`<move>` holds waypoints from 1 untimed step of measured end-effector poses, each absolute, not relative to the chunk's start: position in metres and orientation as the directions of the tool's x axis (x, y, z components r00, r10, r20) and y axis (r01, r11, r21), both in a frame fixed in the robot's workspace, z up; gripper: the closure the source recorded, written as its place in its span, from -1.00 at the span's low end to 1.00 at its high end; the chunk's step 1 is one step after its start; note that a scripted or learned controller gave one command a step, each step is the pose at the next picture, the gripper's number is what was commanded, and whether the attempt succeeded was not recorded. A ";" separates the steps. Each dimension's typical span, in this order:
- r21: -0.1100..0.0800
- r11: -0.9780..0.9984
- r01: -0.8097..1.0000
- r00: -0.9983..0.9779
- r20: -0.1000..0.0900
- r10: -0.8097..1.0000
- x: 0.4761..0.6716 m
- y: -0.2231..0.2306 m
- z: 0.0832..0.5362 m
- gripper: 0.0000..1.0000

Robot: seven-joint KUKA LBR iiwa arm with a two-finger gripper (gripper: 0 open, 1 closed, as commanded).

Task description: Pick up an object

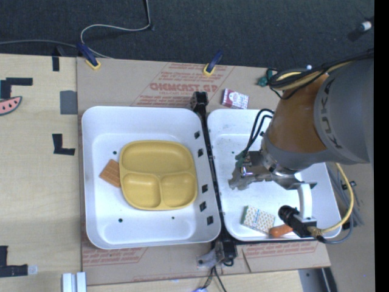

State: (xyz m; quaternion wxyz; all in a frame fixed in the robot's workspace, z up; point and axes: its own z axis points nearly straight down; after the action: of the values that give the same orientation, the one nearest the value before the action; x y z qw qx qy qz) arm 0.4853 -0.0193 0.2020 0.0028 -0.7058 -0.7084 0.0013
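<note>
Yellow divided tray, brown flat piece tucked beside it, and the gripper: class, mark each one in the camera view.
Yellow divided tray (pixel 159 174): camera view, on its central ridge.
Brown flat piece (pixel 110 173): camera view, on its exposed corner.
Gripper (pixel 238 180): camera view, at its fingertips, over the right bin (pixel 226 129).

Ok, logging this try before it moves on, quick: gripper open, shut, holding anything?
Gripper: cannot be told from this view; it sits low over the right bin, with nothing seen between its fingers.
</note>
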 end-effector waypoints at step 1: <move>-0.001 0.002 1.000 -0.002 0.000 1.000 0.556 -0.030 0.184 1.00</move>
State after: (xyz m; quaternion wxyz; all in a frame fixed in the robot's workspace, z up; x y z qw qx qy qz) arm 0.5563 -0.0296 0.1837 0.0004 -0.7065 -0.7077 0.0006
